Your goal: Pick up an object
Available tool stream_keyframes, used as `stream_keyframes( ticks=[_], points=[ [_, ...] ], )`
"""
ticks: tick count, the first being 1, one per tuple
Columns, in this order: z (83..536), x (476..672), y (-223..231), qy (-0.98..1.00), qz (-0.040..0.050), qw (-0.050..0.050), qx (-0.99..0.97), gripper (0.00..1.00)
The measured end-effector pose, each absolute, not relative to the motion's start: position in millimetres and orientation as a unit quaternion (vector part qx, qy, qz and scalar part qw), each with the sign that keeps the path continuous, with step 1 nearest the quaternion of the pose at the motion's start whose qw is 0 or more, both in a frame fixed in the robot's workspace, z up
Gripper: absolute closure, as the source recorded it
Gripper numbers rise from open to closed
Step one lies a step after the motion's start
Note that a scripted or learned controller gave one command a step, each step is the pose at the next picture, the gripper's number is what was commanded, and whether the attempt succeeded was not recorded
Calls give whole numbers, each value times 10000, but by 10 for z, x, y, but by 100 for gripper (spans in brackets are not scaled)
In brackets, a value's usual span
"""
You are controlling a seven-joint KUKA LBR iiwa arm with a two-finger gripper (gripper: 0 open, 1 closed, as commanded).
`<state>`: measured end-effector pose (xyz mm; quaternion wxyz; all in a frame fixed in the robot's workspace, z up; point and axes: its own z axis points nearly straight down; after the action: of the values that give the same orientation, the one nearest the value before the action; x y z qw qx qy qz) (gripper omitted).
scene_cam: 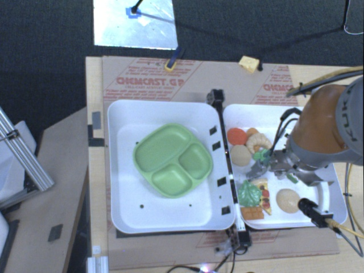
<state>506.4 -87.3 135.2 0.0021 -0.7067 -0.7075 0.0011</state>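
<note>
The right bin (335, 209) holds several toy foods. A red tomato (236, 135) and a tan pretzel-like piece (259, 141) lie at its far left, with a pale beige lump (240, 155) just below them. Nearer the front are a green leafy piece (249, 193), a pizza slice (263, 196), an orange cracker (253, 212) and a round beige piece (288, 200). My gripper (260, 171) hangs low over the bin's middle, between the beige lump and the leafy piece. The grey arm (321, 132) covers the bin's right part.
The left bin (122, 209) holds a green divided plate (173, 159). A black-clipped divider (224, 152) runs between the two bins. A small green bit (292, 178) lies to the right of the gripper. A yellow block (248, 63) lies on the cardboard behind the bins.
</note>
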Motion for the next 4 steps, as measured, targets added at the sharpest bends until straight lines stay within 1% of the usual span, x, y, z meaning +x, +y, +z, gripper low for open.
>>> stream_keyframes(
  ticks=[1,2,3,4],
  points=[
    [838,5062,-867,-7076,4,12,-7066,0],
    [960,5076,-871,-7075,-10,-4,-7067,100],
    [1590,5091,-847,-7085,-23,-30,-7057,100],
    [2199,5074,-905,-7084,-23,-35,-7058,100]
  ],
)
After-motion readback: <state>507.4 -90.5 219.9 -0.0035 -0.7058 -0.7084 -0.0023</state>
